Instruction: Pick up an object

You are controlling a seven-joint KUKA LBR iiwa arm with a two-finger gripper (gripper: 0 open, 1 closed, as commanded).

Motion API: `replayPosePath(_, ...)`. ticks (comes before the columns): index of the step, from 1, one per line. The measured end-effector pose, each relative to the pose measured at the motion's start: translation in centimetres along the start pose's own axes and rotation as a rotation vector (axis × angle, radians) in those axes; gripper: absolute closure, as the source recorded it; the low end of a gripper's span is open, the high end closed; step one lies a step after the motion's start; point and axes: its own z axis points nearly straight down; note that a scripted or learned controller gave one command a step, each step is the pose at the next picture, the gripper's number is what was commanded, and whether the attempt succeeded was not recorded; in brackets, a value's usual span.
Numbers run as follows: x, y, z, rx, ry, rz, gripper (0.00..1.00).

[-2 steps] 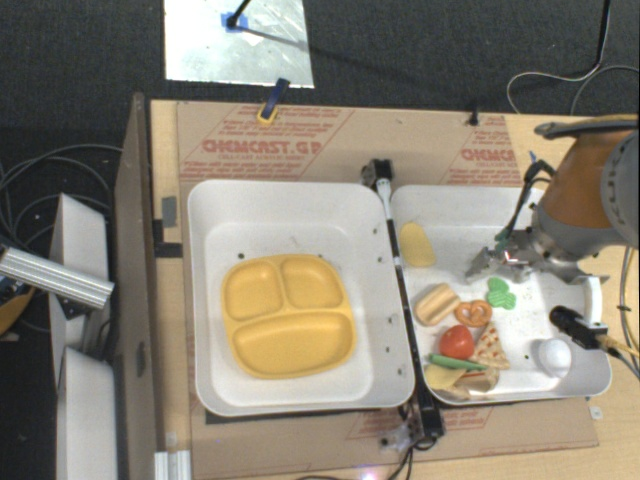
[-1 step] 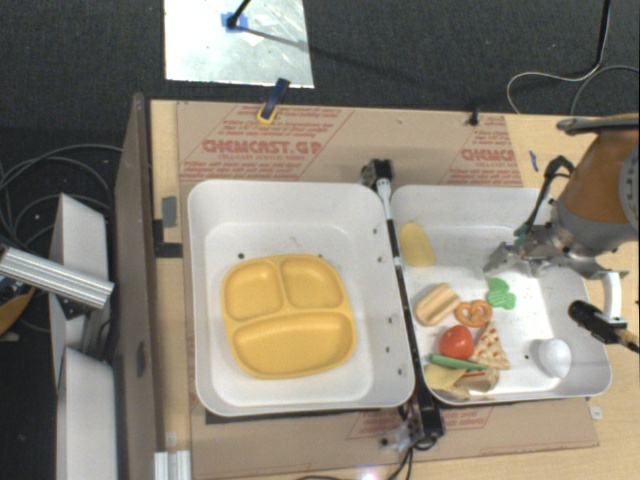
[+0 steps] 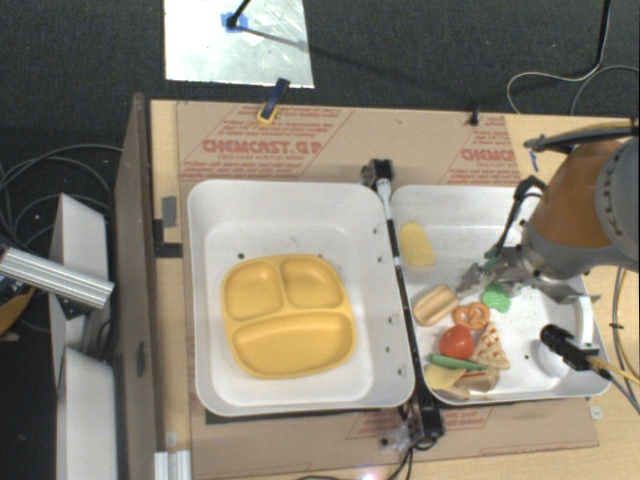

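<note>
We see the gripper point(image 3: 487, 274) low in the right bin point(image 3: 450, 213), just above a small green toy point(image 3: 496, 298); we cannot tell its state. The toy looks light, hard and slick, so we judge a pinch across its narrow middle best. The arm point(image 3: 585, 208) reaches in from the right, wrist angled down-left.

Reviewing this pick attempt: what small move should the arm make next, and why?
Probably a short descent onto the green piece. The tool hovers just above and left of it in the right bin, nothing is seen held, and the pretzel and hot dog bun crowd the nearby space.
</note>
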Motion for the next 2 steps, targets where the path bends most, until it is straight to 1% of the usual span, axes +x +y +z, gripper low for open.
replayPosePath(1,-5.7,3.8,-3.6,-0.010,-0.007,0.006,0.00)
replayPosePath(2,0.6,0.4,0.2,0.001,0.001,-0.001,0.00)
